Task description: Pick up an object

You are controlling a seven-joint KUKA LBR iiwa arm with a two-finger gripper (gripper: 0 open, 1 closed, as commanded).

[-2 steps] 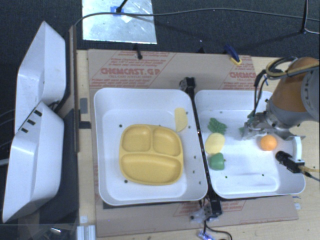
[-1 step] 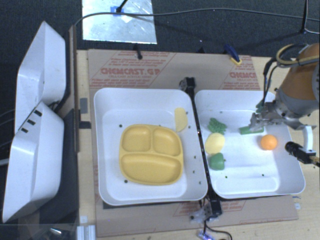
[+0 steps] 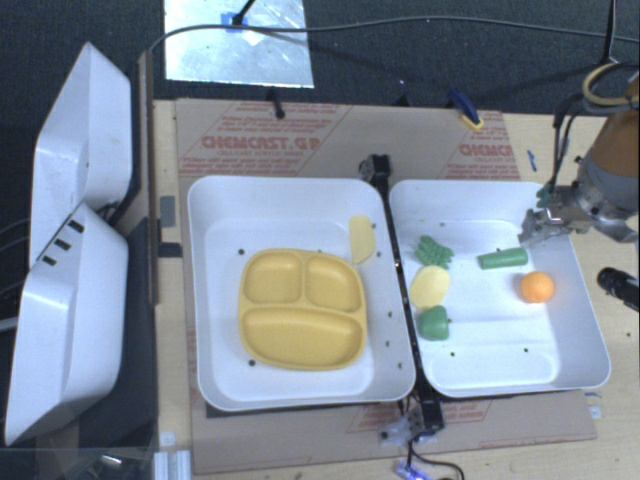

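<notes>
**Gripper at the right bin's far corner, toys lying loose**

From my screen I see a bench topped with tan printed cardboard [image 3: 300,133], dark carpet beyond it, and a shiny metal sheet [image 3: 238,26] lying on the floor past the far edge. Black cables trail across the carpet. Two smooth white moulded covers [image 3: 70,258] stand at the left.

The left bin [image 3: 215,368] is glossy white plastic with rounded corners. It holds a matte yellow tray [image 3: 302,308] split into three compartments, and a pale yellow slice [image 3: 361,238] leans near its right wall.

The right bin [image 3: 590,353] holds the toys: a knobbly green piece [image 3: 434,251], a pale yellow rounded one [image 3: 429,287] touching it, a green pepper-like piece [image 3: 433,322] just below, a green cylinder [image 3: 501,259] lying on its side, and an orange ball [image 3: 537,287] near it.

The gripper [image 3: 545,223] hangs over the right bin's far right corner (metal, grey, partly blurred), close to the cylinder's right end. I cannot tell how its fingers stand, and I see nothing held between them
</notes>
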